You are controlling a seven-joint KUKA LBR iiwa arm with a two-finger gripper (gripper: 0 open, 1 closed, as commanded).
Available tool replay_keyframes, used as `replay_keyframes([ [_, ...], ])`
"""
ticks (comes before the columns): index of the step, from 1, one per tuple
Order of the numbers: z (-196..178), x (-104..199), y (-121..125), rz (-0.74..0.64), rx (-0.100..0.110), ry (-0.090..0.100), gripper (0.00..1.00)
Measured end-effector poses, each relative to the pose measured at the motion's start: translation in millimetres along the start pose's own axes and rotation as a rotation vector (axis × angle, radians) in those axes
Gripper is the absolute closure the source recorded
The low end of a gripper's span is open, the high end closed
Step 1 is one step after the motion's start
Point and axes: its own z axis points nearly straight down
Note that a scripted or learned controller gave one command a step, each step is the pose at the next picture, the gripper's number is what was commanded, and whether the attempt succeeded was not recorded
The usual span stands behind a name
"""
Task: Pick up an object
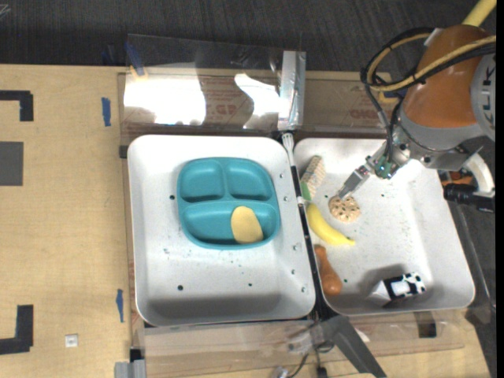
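Just above the cookie (pixel 344 208) your gripper (pixel 349 186) angles down, presumably lining up a grab; I can't tell its state. Banana (pixel 329 230) lies just below the cookie.

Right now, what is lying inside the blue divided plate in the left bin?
One yellow oval object lies in a front compartment of the blue divided plate, toward the plate's right side. The other compartments show bare blue. The part of the plate under the object is covered.

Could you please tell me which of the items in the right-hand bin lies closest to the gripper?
The round speckled cookie, directly under the gripper. The brush, banana, orange carrot-like piece and black-and-white toy all lie farther off.
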Motion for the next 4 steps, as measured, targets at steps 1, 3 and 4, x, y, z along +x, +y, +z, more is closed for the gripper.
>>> replay_keyframes([
  [1, 91.9, -6.3, -4.3, -0.136, 0.006, 0.005, 0.00],
  [3, 90.9, 12.5, -35.5, 0.157, -0.002, -0.001, 1.00],
  [4, -108.8, 37.9, -64.5, 0.172, 0.003, 0.001, 1.00],
])
